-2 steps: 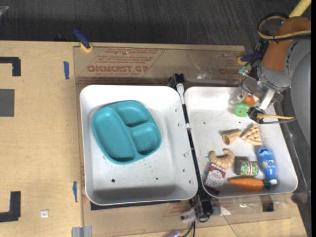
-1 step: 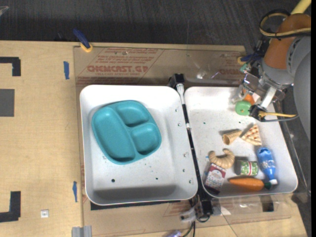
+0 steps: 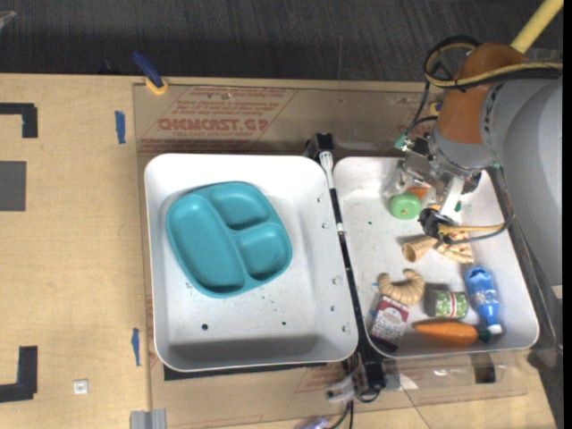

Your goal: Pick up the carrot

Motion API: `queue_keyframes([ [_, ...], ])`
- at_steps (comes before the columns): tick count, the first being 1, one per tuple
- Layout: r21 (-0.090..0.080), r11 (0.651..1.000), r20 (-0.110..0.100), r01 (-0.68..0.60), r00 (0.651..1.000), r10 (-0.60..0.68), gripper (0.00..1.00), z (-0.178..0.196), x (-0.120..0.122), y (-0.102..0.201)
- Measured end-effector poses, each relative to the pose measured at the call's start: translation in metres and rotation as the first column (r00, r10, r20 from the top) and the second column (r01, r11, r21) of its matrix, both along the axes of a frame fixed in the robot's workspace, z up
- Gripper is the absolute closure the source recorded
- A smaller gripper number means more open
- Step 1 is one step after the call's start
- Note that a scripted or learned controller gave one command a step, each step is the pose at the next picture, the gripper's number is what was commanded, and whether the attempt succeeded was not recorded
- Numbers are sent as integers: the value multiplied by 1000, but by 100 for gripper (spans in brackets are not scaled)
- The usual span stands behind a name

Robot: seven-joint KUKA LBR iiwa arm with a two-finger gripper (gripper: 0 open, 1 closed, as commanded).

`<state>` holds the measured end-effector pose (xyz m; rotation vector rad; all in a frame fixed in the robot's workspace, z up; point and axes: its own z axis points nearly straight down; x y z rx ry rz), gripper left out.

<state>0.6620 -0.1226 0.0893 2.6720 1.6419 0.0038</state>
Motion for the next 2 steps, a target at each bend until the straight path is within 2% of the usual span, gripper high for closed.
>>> queue_keyframes([
  [1, -2, 994, 6, 112, 994, -112, 100, 145, 6, -90],
  [2, 2, 994, -4, 109, 994, -109, 0, 139, 5, -86],
])
